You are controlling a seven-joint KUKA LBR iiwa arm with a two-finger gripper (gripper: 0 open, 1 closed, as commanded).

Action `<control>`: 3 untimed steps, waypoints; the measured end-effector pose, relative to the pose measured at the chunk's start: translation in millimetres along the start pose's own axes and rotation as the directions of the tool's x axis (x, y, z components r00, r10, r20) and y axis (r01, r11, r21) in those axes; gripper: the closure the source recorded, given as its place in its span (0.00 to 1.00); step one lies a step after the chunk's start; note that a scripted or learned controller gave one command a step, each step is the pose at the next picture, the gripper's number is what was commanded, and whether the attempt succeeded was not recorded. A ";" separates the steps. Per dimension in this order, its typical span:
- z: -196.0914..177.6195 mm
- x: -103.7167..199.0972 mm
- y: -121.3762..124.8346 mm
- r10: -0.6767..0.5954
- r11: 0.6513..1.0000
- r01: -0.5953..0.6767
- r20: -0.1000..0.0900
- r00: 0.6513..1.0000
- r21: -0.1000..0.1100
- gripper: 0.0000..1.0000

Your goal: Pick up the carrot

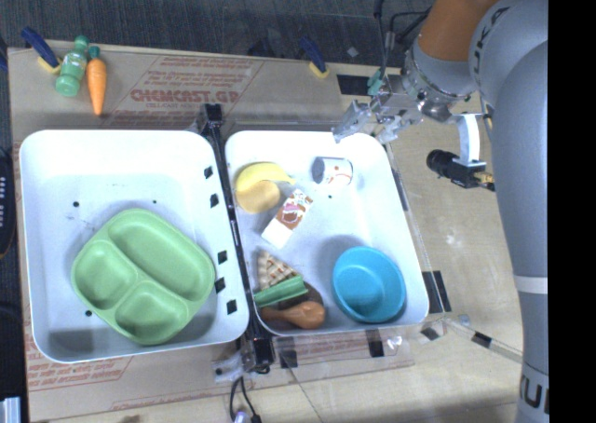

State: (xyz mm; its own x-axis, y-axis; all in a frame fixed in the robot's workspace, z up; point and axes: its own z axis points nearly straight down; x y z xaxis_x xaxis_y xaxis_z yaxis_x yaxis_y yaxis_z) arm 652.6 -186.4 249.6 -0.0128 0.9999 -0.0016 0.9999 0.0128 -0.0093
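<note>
The carrot (96,86) is orange with a green top. It lies on the cardboard behind the left bin's (47,160) far left corner, outside both bins. A small green bottle (71,71) touches its left side. My gripper (365,125) hangs over the far rim of the right bin (402,216), far to the right of the carrot. Its fingers (345,129) are spread, and it stands open with nothing between them.
A green divided plate (142,274) sits in the left bin. The right bin holds a yellow fruit (258,186), a small packet (291,213), a can (332,171), a blue bowl (369,284), a waffle (274,269) and a drumstick (296,313). Blue clamps (39,47) grip the cardboard's far edge.
</note>
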 end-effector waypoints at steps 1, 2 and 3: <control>-189.3 51.5 3.6 -0.084 0.996 0.084 0.007 0.996 -0.018 0.00; -192.4 53.0 3.6 -0.095 0.995 0.095 0.007 0.995 0.000 1.00; -192.0 53.3 3.7 -0.096 0.995 0.096 0.007 0.995 0.000 0.00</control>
State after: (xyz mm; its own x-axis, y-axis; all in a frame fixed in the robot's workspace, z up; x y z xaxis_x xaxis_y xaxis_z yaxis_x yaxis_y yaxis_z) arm 657.4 -132.8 441.5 -0.1090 0.9940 -0.0076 0.9940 0.1089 -0.0097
